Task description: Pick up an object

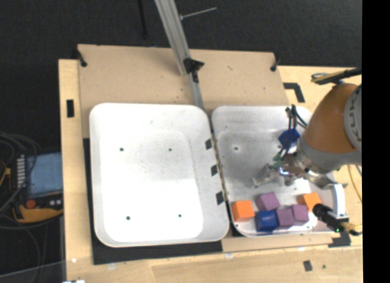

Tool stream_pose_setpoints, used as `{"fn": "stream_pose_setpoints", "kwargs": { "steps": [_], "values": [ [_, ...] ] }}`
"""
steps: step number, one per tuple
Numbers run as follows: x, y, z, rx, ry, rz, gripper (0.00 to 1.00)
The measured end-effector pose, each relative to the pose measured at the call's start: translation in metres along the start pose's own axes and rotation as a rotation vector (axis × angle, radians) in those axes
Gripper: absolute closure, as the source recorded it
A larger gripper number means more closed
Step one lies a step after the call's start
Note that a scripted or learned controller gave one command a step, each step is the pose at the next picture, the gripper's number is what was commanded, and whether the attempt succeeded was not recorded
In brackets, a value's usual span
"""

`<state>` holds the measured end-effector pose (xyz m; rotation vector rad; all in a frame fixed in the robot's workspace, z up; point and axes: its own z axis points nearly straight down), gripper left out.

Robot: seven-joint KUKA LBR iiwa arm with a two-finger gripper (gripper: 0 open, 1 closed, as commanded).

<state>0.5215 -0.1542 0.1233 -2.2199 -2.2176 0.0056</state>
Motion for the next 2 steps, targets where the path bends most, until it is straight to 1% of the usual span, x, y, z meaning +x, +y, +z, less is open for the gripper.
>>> {"fn": "stream_pose_setpoints", "kwargs": {
  "steps": [1,2],
  "values": [
    [-0.002,0.001,0.026,-0.006,-0.003,0.001,0.0],
    [-0.003,0.003,0.014,-0.013,-0.002,0.008,1.0]
  ]
}}
